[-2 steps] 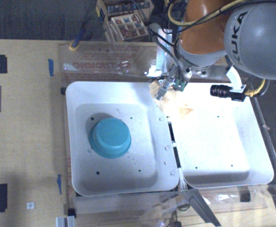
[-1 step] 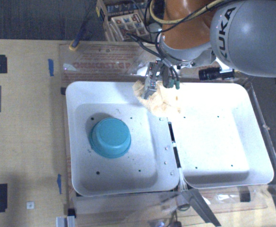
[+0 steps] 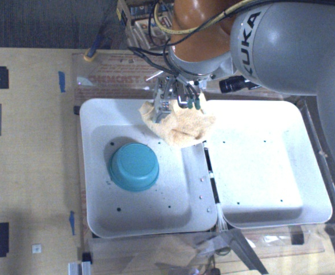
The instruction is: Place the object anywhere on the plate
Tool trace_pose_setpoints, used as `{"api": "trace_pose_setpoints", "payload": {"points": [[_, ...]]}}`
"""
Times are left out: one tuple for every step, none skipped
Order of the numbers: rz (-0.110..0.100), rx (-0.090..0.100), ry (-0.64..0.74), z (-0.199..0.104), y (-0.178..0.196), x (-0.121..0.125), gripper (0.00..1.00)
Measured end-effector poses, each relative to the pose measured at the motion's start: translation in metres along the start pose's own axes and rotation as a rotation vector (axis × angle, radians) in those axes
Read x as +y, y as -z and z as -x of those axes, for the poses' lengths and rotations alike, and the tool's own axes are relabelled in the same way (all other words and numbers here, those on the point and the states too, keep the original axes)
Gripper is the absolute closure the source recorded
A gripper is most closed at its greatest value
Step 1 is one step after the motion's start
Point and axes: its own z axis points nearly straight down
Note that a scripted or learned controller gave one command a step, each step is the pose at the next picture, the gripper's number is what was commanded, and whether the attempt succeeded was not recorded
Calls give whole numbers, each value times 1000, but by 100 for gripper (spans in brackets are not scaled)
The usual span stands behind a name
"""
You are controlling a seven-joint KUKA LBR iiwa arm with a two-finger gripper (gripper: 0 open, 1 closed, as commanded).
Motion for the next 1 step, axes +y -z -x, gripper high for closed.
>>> {"api": "trace_pose_setpoints", "payload": {"points": [[0, -1, 0, 0, 1, 0, 0]]}}
